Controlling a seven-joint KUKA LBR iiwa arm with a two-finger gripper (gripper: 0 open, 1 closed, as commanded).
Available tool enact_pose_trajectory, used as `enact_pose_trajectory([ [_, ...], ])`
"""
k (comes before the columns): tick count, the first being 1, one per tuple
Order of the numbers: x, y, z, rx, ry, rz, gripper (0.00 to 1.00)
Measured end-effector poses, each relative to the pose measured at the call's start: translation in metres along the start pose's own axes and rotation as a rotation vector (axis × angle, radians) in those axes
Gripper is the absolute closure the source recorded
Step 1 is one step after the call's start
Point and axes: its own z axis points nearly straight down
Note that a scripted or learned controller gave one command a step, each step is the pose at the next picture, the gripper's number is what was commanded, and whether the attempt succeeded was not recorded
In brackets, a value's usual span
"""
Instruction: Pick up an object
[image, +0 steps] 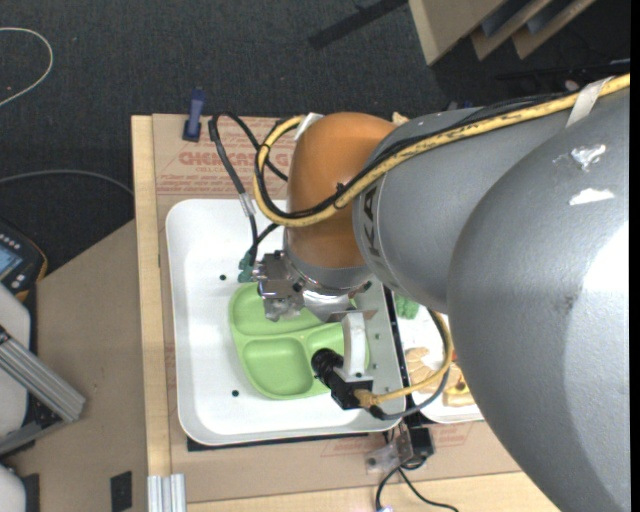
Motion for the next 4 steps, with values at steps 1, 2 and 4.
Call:
enact_pose_trajectory([
  [1, -0.002, 0.021, 0.101, -0.006, -0.002, 0.015, 1.0],
  [2, 0.025, -0.026, -0.048, -0.011, 0.004, 0.007, 1.0],
  [4, 0.013, 0.06, 0.112, 0.007, -0.004, 0.016, 1.0],
])
